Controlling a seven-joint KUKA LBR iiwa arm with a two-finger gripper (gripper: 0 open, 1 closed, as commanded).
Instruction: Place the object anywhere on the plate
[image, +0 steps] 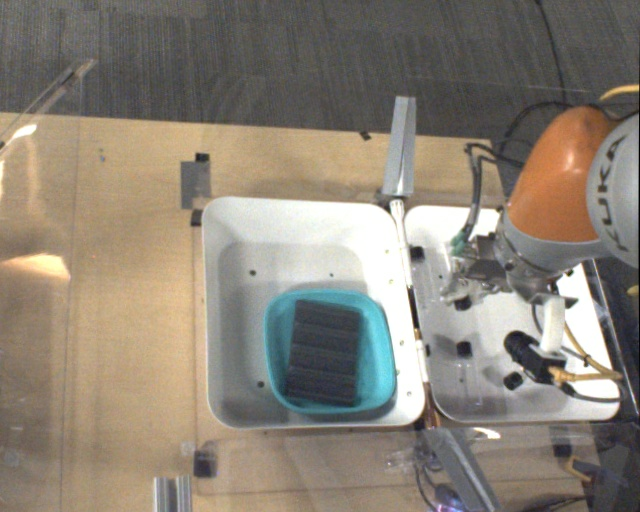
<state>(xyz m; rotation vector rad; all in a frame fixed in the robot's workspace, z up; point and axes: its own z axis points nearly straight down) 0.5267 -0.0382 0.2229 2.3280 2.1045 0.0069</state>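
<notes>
Orange-banded arm (565, 190) hangs over the right bin (600, 400), its jaws' state impossible to tell, while the dark ridged block (324, 352) already lies on the teal plate (378, 340), so the task looks done

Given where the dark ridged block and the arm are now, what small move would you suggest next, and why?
Probably none beyond keeping the arm over the right bin: the dark ridged block already lies flat inside the teal plate in the left bin.
</notes>
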